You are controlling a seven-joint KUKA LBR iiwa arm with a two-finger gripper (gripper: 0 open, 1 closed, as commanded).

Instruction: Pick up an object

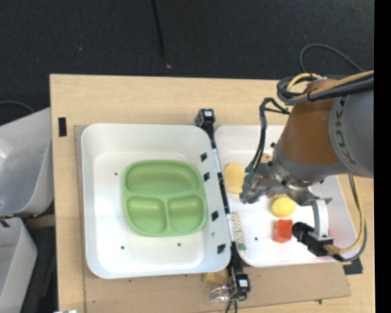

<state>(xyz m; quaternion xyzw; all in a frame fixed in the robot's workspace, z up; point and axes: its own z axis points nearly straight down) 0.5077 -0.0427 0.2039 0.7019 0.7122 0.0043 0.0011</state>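
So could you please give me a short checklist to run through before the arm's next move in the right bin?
1. Targets present in the shallow white right bin: ok; round yellow ball, small red block, pale yellow round piece.
2. Gripper over the right bin: ok.
3. Object held: cannot tell.
4. Ball and block apart: not ok, nearly touching.
5. Green three-compartment plastic tray in the left bin, away from the arm: ok.

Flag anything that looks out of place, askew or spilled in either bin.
Nothing stands out. The green tray lies flat in the left bin. The right bin holds two yellow pieces and a red block, all inside its walls.
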